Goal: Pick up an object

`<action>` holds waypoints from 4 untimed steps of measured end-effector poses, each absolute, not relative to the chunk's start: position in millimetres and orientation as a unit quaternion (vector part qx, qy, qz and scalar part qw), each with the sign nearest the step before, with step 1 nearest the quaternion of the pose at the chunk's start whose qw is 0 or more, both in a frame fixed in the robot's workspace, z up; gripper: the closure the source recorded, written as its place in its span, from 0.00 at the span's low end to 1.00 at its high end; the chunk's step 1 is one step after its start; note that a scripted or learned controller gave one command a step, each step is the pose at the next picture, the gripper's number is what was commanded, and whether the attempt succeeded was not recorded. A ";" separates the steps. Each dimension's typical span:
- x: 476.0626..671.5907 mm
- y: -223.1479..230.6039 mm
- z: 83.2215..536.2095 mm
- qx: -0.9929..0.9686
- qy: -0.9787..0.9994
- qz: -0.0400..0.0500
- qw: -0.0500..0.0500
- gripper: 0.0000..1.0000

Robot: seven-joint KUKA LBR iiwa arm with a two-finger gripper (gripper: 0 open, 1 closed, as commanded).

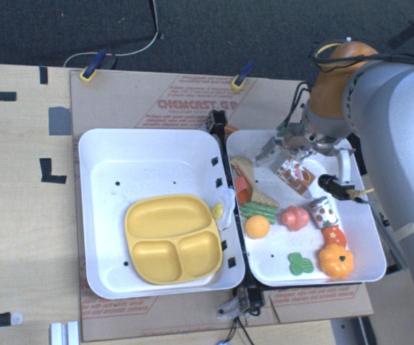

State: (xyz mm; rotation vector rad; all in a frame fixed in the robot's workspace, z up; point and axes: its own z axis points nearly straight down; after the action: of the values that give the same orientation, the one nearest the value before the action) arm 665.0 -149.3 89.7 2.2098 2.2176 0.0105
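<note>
**Robot arm over the right bin of toy food**

Seen from above at a slant, a table (20, 214) of pale wood carried a brown cardboard sheet (185, 103), held at its far edge by a yellow clamp (88, 72) and a blue clamp (242, 74). Two shallow white bins sat side by side on the cardboard.

The left bin (99, 164) held a yellow divided plate (172, 237), lying flat toward the near right part of the bin.

The right bin (365, 264) held a scatter of small toy foods. At its left wall lay a tan and orange piece (244, 178), with a green bean pod (259, 210) just beside it and an orange ball (257, 227) touching the pod's near side. A pink round piece (294, 218) sat near the middle. In front of it lay a green broccoli-like piece (300, 264). Farther right were a small printed can (324, 211), a red tomato (334, 236) and an orange pumpkin (336, 261), close together in a line. A red and white snack packet (295, 175) lay toward the far side.

The grey arm (390, 128), with its orange band (334, 85), reached in from the right. Its gripper (290, 148) hung over the far part of the right bin, just above the snack packet. Whether the fingers were open or closed could not be told, and nothing could be seen between them.
</note>
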 end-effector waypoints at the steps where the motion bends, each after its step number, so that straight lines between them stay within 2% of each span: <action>1: 668.4 -228.6 115.7 0.708 0.706 0.000 0.003 0.00; 2: 616.4 -163.8 85.0 0.706 0.708 0.000 0.000 0.00; 3: 564.7 -198.5 87.0 0.708 0.707 0.001 0.003 0.00; 4: 536.5 -219.8 142.7 0.707 0.707 0.000 0.001 0.00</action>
State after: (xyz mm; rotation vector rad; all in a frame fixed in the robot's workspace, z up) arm 536.5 -219.8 142.7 2.2209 2.2188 -0.0002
